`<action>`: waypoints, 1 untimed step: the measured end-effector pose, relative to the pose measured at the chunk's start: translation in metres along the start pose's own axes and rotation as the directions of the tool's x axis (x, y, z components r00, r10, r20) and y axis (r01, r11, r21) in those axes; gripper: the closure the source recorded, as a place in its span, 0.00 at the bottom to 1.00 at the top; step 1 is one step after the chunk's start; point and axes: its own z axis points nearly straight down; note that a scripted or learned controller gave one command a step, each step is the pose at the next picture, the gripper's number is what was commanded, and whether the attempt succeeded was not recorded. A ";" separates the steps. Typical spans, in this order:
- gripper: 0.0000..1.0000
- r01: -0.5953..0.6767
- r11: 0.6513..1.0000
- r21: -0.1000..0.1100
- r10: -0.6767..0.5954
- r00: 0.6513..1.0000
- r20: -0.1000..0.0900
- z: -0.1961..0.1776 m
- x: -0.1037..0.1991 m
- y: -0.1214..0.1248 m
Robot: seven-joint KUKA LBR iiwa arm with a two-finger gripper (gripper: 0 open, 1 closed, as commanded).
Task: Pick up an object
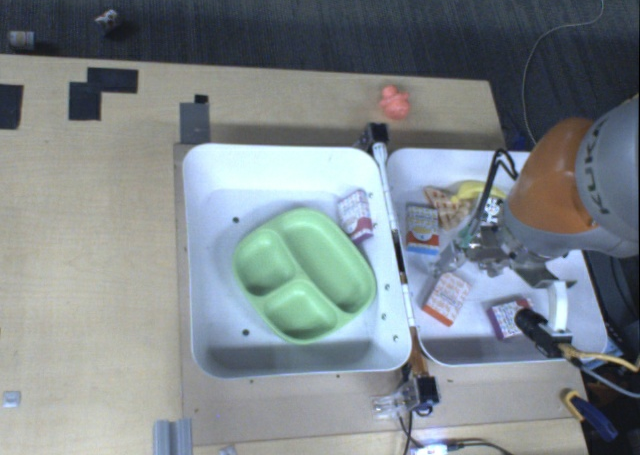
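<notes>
Arm (575, 188) low over right bin (590, 323)

Robotics lab; wooden bench (90, 243) w/ white bins (200, 263), loose cables (560, 23), carpet (300, 3).

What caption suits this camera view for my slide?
Gripper hovers among small packets in the right bin; green divided plate lies in the left.

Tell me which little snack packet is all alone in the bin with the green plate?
The small red-and-white packet, lying by the green divided plate's upper right edge in the left bin. The other packets all lie in the right bin, near the gripper.
</notes>
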 end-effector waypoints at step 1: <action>0.00 -0.004 1.000 0.000 0.004 1.000 0.002 0.010 0.016 -0.037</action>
